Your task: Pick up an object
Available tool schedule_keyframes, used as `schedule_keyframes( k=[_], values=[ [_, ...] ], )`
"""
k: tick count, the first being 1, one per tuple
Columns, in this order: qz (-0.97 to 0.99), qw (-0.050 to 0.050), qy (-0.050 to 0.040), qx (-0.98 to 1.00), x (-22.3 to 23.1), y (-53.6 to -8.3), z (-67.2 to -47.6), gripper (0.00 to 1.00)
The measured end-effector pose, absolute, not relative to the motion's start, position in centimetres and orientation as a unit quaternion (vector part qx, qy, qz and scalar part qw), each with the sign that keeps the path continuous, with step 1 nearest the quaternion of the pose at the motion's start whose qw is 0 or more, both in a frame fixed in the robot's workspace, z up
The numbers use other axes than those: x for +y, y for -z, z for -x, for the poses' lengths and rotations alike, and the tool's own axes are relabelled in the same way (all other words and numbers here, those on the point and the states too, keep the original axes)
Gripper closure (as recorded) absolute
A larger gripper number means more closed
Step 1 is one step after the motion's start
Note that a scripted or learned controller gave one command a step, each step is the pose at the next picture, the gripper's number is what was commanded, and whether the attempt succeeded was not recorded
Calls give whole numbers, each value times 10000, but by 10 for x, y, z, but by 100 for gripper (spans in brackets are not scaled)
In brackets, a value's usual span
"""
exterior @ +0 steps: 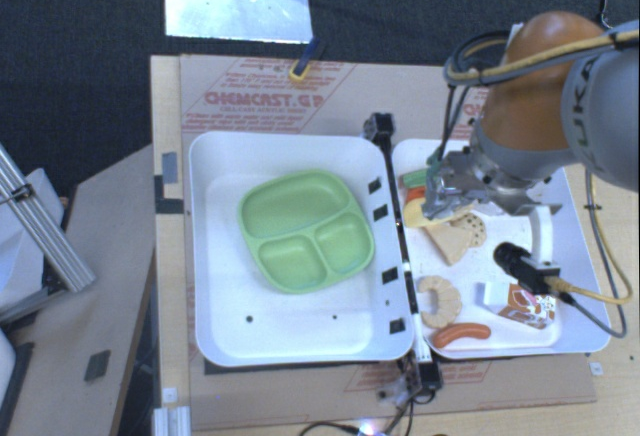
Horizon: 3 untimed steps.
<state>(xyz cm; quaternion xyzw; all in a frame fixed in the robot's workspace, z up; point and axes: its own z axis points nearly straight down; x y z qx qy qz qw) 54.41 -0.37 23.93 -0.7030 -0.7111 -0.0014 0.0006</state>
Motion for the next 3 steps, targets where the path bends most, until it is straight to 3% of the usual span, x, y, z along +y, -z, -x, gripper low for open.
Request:
schedule_keyframes(
  k=[2,3],
  values=[
    [7038,16,2,-7104,105,-220,-522,100],
    [7052,3,1,-7090,108,-215,-512,100]
  ],
)
